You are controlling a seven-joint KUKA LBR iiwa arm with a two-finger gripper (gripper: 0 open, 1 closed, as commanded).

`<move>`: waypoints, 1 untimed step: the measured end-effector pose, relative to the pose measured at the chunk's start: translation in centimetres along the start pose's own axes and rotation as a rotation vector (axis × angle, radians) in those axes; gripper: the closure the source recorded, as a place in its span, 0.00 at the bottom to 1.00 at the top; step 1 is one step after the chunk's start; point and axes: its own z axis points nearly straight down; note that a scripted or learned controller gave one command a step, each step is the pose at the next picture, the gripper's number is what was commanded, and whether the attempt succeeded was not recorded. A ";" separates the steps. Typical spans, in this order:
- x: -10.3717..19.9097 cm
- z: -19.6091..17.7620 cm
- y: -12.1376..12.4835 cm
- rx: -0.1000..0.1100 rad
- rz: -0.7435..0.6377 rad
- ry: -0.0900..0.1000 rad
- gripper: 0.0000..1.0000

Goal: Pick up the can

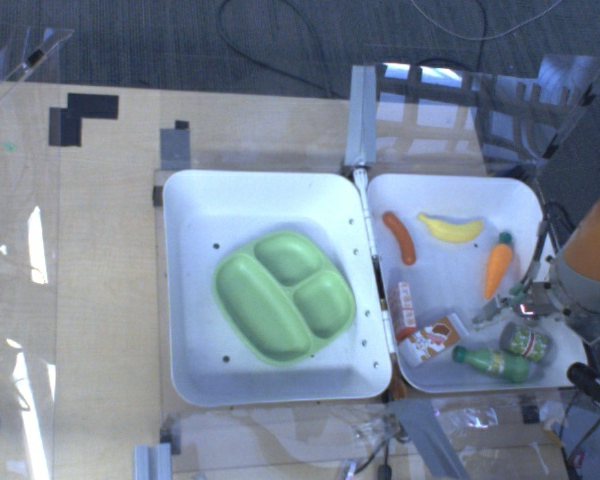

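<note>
I'm at the lower right of the frame, over the right bin [525,193], my arm [592,258] coming in from the right edge w/ its orange band showing. My gripper [500,311] sits just above and left of the can [526,342], which lies in the bin's lower right corner, green label, near the bin's bottom wall. Jaws look spread apart w/ nothing between them; the can isn't in my grip. Crowded down here: a green bottle [492,363] lies on its side just left of and below the can, nearly touching it. Left of that, a small red-and-white carton [432,339], and a red-and-white packet [405,308] along the bin's left wall. Directly above my gripper an orange carrot [497,264] stands lengthwise, close to my fingers. Further up, a yellow banana [451,228] and a red sausage [399,238], both well apart from the can. The left bin [195,368] holds a green divided plate [284,294], center of frame, far from me.
</note>
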 end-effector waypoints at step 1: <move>0.1 -1.2 0.4 -0.008 -0.007 -0.003 1.00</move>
